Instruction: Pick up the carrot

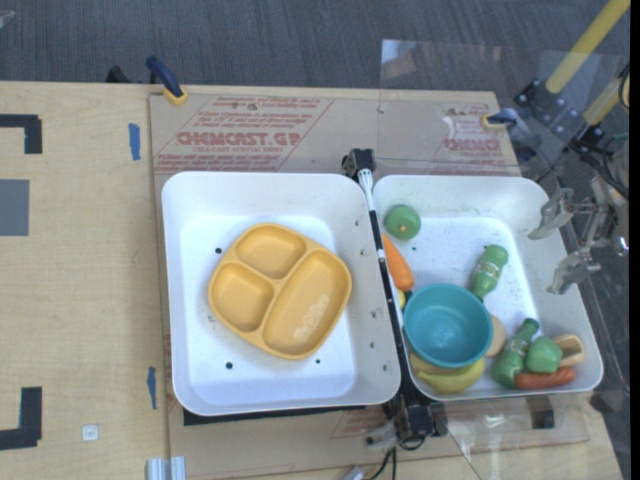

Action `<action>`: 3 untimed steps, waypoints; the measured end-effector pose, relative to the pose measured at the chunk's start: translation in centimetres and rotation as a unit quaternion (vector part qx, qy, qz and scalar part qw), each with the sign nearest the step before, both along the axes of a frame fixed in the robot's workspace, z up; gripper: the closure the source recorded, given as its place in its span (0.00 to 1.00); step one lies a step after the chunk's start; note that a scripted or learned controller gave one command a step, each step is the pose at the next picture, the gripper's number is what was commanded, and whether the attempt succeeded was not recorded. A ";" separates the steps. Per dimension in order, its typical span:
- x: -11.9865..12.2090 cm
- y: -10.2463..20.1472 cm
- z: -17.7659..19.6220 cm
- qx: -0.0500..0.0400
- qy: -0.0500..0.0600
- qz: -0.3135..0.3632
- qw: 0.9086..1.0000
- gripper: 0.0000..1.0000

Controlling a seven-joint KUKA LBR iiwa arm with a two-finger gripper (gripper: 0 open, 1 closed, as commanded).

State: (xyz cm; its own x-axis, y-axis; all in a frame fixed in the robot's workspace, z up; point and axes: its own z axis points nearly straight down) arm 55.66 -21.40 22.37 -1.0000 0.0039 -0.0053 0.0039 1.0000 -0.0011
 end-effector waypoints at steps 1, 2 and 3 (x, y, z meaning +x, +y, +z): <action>6.0 4.5 4.7 0.001 -0.004 -0.086 0.996 0.00; 9.2 11.3 15.9 0.002 -0.008 -0.127 0.992 0.00; 9.8 14.2 22.8 0.003 -0.005 -0.336 0.942 0.00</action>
